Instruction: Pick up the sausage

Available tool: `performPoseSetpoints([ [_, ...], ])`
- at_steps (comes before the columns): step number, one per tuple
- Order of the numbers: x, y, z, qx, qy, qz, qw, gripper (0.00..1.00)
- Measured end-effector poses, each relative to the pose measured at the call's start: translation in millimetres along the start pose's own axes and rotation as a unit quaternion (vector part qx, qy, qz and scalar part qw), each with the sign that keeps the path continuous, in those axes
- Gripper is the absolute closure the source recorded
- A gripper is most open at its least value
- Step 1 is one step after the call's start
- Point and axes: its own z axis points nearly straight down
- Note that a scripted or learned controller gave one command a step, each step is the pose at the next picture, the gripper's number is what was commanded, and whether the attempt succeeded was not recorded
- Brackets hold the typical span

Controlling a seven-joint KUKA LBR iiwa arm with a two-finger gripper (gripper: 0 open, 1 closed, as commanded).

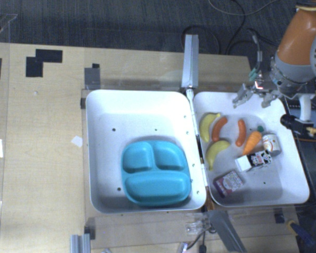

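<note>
Two white bins sat side by side on the bench. The left bin (100,141) carried a blue divided tray (155,172) toward its near side. The right bin (289,188) held the clutter. The sausage (241,132) lay roughly upright in the far half of that bin, well clear of anything touching it, between a second reddish sausage-like piece (218,128) on its left and a carrot (252,142) just beside it on the right. Two bananas (207,125) (217,150) lay near the dividing wall, a small can (270,143) beside the carrot, a white box (254,160) and a dark packet (229,182) nearer to me. The gripper (255,95) hung over the bin's far right corner, fingers spread wide apart and holding nothing, apart from the sausage.
</note>
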Motion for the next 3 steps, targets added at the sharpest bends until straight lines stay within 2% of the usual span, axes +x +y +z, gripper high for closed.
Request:
performPoseSetpoints([
  [1,-19,-24,114,0.000,0.000,-0.032,0.9995,0.00],
  [2,-55,-33,122,-0.002,-0.001,-0.038,0.9993,0.00],
  [3,-66,-32,102,-0.003,-0.002,-0.261,0.9654,0.00],
])
